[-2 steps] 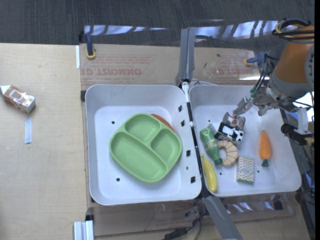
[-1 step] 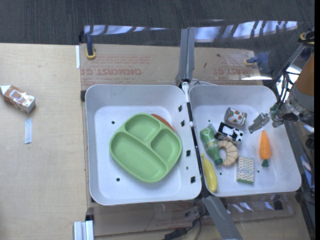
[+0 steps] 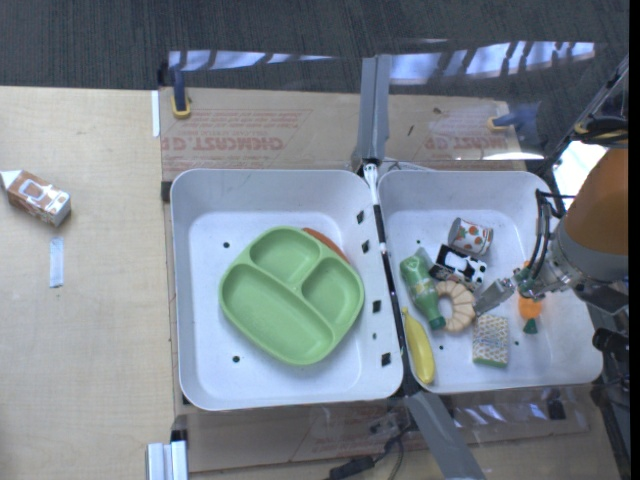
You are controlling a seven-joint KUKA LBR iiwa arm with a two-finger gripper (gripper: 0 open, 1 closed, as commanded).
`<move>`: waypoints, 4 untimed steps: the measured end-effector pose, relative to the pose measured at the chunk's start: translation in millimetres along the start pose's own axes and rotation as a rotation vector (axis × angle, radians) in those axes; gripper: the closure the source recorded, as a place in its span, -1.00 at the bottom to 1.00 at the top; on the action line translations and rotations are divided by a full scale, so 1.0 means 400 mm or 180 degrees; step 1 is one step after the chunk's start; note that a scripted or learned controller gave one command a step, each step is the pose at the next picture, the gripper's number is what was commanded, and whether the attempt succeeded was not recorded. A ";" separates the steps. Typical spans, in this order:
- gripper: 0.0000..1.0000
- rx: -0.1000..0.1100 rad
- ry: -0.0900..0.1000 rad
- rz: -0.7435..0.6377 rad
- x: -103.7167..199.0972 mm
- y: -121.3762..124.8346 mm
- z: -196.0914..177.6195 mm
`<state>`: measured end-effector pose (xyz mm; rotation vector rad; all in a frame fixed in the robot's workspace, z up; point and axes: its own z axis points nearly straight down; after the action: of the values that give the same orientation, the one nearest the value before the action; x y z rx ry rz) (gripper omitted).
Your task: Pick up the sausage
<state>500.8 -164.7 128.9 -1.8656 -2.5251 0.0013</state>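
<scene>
Sausage not identifiable in the right bin (image 3: 570, 368) clutter; end effector (image 3: 522, 280) grip state can't be told.
Orange-brown sliver (image 3: 322, 238) sits mostly hidden behind the green tray (image 3: 290, 296). Cardboard (image 3: 235, 128) print reads mirrored, "CHEMCAST GP". Arm enters from the right, end effector low beside the donut (image 3: 461, 305).

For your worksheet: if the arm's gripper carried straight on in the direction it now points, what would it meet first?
Probably the ring-shaped pastry: the gripper points left toward it in the right bin, with the green bottle just beyond. Depth is unclear from above.
</scene>
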 end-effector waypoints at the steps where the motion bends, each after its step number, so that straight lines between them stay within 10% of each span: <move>1: -1.00 -0.0009 -0.0008 -0.0498 -0.121 0.161 0.023; 2: -1.00 -0.0013 -0.0012 -0.0739 -0.113 0.326 -0.067; 3: -1.00 -0.0010 -0.0009 -0.0647 -0.062 0.395 0.055; 4: -1.00 -0.0008 -0.0008 -0.1314 -0.071 0.213 0.091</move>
<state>590.5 -166.9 92.4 -1.3098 -2.8570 -0.0004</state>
